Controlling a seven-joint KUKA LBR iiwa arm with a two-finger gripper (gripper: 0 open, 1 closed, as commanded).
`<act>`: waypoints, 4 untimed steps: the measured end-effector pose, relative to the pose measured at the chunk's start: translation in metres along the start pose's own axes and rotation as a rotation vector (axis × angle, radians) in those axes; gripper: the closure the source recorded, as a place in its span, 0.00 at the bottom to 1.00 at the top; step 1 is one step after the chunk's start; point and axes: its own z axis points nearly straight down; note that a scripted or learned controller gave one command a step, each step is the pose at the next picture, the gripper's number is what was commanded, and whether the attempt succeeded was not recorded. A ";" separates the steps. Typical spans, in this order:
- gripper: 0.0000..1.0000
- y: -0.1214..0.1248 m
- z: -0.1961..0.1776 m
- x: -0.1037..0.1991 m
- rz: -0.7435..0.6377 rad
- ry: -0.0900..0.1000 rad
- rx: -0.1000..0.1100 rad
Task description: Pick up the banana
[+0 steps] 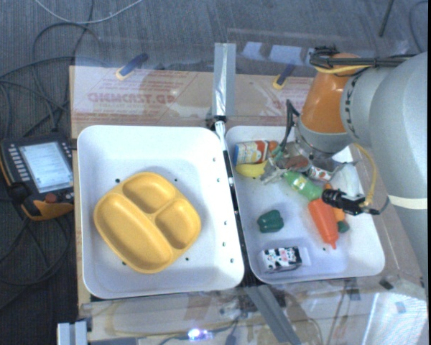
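Nearest the camera in the right bin (359, 264) lay a small black-and-white carton (281, 258) w/ a cow-type pattern; any print on it was too small to read. Just beyond it sat a green pepper (270, 221), and to its right an orange carrot (324, 222), tip pointing to the near edge. A green bottle (304, 185) lay behind the carrot. The left bin (93, 149) held a yellow tray (148, 220) w/ three compartments. The banana (251, 169) was in the right bin's far-left corner area, yellow, mostly hidden, only a short curved bit showing below a can (252, 152) w/ a red/orange label, unreadable. The gripper (276, 168) was low over that spot, just right of the banana; whether it was clenched or released could not be told. Left of the bins lay a pendant (37, 167), screen lit, text illegible. Beyond the bins, the cardboard (144, 99) carried faint reddish lettering, too blurred to read.
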 end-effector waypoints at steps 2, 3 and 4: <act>0.00 0.040 0.011 -0.007 -0.009 0.008 0.002; 1.00 0.039 0.004 -0.007 -0.010 0.005 0.007; 1.00 0.045 -0.085 0.006 -0.281 -0.002 -0.016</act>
